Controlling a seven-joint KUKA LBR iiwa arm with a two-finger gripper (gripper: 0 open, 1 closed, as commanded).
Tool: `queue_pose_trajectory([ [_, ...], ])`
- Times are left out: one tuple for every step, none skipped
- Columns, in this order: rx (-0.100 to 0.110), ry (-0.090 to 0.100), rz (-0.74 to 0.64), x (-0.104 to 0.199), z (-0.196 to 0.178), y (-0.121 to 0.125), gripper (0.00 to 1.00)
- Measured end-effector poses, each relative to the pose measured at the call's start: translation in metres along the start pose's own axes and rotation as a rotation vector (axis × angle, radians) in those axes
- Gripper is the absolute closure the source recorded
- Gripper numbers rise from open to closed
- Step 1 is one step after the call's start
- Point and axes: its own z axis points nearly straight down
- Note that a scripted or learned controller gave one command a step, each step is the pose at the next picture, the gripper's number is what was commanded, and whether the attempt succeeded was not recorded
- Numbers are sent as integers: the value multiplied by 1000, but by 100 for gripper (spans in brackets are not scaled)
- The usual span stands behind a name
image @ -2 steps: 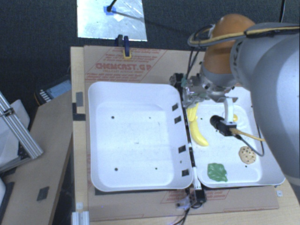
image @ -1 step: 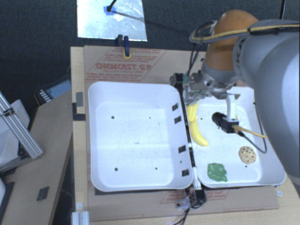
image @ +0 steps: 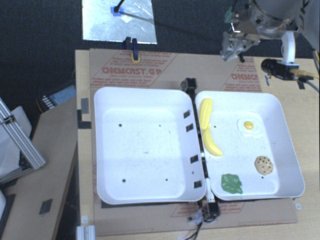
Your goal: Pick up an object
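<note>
You see the hand (image: 233, 51) held high above the bench (image: 150, 64), beyond the far edge of the right bin (image: 287, 149), with nothing between its fingers; how wide it stands you cannot tell from this angle. Take that right bin as your landmark. A yellow banana (image: 207, 127) lies along its left wall, running from the far end toward the middle. A toy fried egg (image: 248, 126) sits in its far right part, well apart from the banana. A round cookie (image: 263, 165) lies nearer the front, just below the egg. A green leafy piece (image: 231, 183) rests at the bin's front edge, left of the cookie. The left bin (image: 107, 149) touches the right bin's left wall, joined there by black clips (image: 192, 128).
</note>
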Motion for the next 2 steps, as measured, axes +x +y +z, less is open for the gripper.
queue_pose_trajectory([
  [32, 3, -3, 60, 123, -24, 100],
  [33, 1, 5, 71, 218, -54, 100],
])
